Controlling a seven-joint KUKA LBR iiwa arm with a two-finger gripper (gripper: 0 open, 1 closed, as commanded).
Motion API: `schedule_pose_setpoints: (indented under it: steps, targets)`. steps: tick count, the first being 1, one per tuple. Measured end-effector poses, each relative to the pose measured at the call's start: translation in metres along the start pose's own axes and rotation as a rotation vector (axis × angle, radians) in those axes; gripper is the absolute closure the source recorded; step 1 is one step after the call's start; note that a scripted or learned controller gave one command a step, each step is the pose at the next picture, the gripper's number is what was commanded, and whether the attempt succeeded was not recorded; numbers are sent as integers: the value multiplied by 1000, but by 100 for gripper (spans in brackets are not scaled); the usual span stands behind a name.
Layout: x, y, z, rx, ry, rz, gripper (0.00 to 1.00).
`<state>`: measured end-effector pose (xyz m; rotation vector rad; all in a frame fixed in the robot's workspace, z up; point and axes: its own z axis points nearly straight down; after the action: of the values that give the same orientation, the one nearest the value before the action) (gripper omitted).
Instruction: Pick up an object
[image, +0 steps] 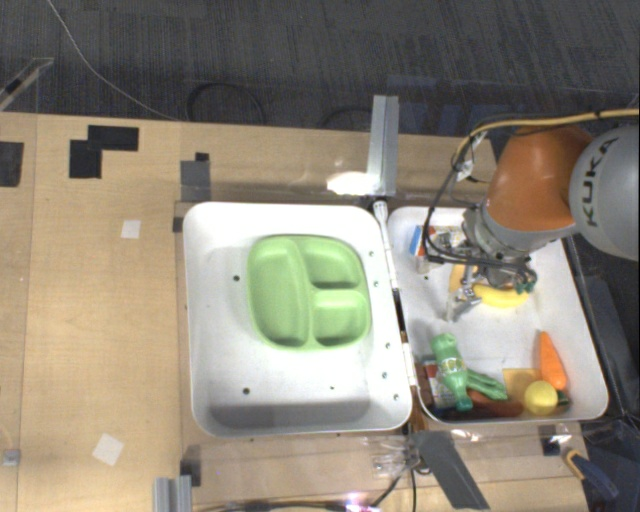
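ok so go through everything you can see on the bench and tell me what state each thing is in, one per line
green divided plate: lying flat in the left bin, nothing on it
gripper: low in the right bin, over a yellow object
carrot: lying loose near the right wall
lemon: resting in the near right corner
green toy: lying among the items at the near edge

A robotics lab; wooden bench (90, 330); two white bins (215, 330); loose cables (215, 95).

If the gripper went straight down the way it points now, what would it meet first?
Most likely the yellow object just under the gripper in the right bin; depth from this slanted view is uncertain.
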<state>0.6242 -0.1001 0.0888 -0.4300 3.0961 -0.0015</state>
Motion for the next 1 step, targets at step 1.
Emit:
schedule_pose_setpoints:
  steps: [1]
  targets:
    - [-23, -75, 1, -14, 31, -55, 0]
